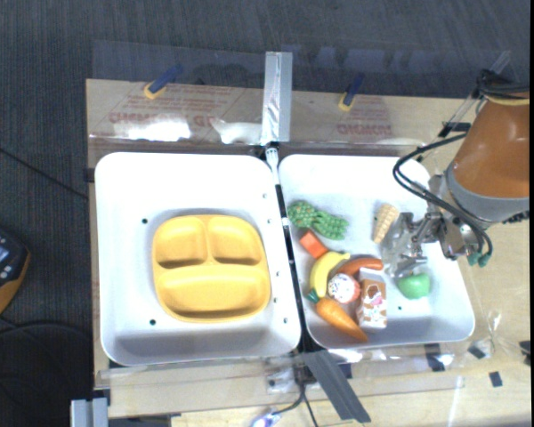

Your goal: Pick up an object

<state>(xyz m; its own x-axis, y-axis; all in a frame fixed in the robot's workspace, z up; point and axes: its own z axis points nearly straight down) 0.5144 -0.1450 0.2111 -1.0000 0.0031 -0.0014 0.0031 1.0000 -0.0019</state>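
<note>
Landmark: we take the divider [285,238] between the two white bins as our reference for every place below.
Counter [116,114]: we see a brown board under both bins, with a taped plastic sheet along its far side.
Left bin [125,185]: it lies left of the divider, shallow and white.
Yellow tray [212,265]: we find it well left of the divider, in the middle of the left bin, with three compartments facing up.
Right bin [338,181]: it sits right of the divider and carries all the small toy foods.
Green bunch [319,220]: just right of the divider, toward the far part of the right bin.
Orange block [311,244]: just right of the divider, touching the near edge of the green bunch.
Banana [321,272]: right of the divider, near the bin's middle, curved around a round white piece [342,286].
Carrot [340,317]: right of the divider, at the near wall, lying tilted.
Carton [372,299]: further right, beside the carrot.
Cone [384,221]: well right of the divider, pale, lying toward the far side.
End effector [411,258]: well right of the divider, low in the right bin; we cannot tell how far apart it stands or whether it has hold of anything.
Green apple [414,284]: farthest right of the foods, just beside the end effector's near side.
Arm [489,158]: orange and grey, over the bin's right edge.
</note>
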